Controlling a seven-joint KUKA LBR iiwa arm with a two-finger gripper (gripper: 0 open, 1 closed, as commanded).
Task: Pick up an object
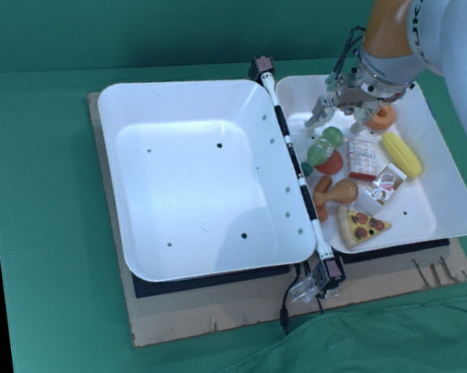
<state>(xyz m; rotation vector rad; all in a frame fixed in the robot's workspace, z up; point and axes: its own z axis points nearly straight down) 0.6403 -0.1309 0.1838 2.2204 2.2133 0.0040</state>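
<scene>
The right bin (pixel 448 196) holds several toy foods. An orange piece (pixel 383 116) lies at the back. A green and red vegetable (pixel 325 150), a red and white packet (pixel 363 156) and a yellow corn cob (pixel 401 154) sit in the middle. Toward the front are a brown drumstick (pixel 335 193), a small carton (pixel 381 187) and a pizza slice (pixel 362 226). My gripper (pixel 340 117) hangs over the back of this bin, just above the green vegetable and left of the orange piece. Its fingers are spread open, with nothing between them.
The larger left bin (pixel 198 177) lies beside the right one, and a black and white divider bar (pixel 290 152) runs between them. Both rest on a cardboard sheet (pixel 233 314) over green cloth. The arm (pixel 442 17) comes in from the upper right.
</scene>
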